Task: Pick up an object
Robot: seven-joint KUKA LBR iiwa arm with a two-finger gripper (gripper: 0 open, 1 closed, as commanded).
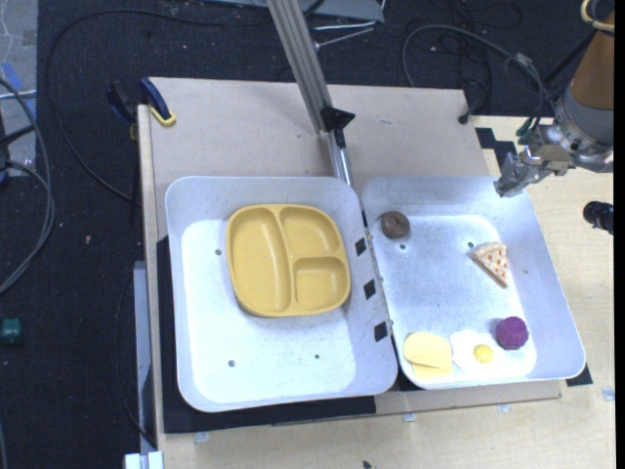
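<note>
Nearest, along the front edge of the right bin [547, 262], lie a yellow slab [428, 351], a fried egg [476, 351] and a purple ball [511, 333], the slab and egg touching. Further back sit a pizza slice [492, 261] and, near the bin's left wall, a brown knob [395, 225]. The left bin [195, 262] bears a yellow tray [289, 259]. Farthest, the gripper [510, 180] hangs over the right bin's back corner, holding nothing that I can see; how wide its jaws stand I cannot tell. The pizza slice looks like the closest target, and it lies clear of its neighbours. A good pick would centre over it, descend straight, and close across its narrow width.
</note>
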